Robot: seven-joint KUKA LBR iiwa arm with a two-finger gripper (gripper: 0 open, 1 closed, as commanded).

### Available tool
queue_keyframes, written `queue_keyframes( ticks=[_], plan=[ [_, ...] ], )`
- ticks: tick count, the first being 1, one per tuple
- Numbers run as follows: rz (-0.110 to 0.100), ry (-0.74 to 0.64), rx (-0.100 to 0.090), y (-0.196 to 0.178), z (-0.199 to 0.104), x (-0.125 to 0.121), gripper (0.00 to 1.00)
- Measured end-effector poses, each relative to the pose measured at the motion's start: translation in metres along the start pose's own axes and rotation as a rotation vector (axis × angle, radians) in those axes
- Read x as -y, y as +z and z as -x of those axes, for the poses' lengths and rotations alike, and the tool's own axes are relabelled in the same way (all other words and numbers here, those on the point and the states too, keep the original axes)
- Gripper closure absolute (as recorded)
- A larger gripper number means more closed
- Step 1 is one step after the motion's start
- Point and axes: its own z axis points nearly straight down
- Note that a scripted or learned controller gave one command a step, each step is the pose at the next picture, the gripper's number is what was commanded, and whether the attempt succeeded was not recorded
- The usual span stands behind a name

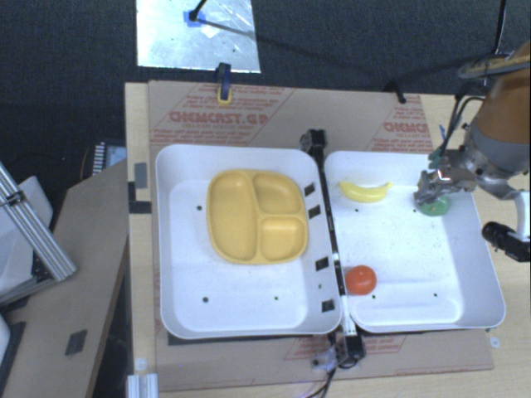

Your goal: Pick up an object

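Your jaws (433,191) sit low over the far right part of the right bin (415,305), right on top of a small green thing (435,206). You cannot tell if the jaws are open or closed, because the metal parts blur together there. The green thing peeks out just under them, and you cannot tell if it is held. It lies near the bin's right wall.

To the left of the jaws, a banana (365,191) lies flat near the far side of the same bin. A red ball (360,280) rests well apart from both, at the near left of that bin, close to the wall between the two bins.

The left bin (178,247) holds a yellow tray (255,216) with three parts.

Both bins rest side by side on the worktop (249,114). Your arm (502,131) comes in from the right.
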Motion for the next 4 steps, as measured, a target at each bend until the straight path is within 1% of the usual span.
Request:
queue_keyframes(
  ticks=[1, 2, 4],
  plan=[
    [-0.006, -0.003, -0.002, 0.012, -0.052, 0.01, 1.0],
    [-0.006, -0.004, -0.003, 0.02, -0.101, 0.012, 1.0],
    [-0.007, -0.005, -0.004, 0.027, -0.191, 0.031, 1.0]
  ],
)
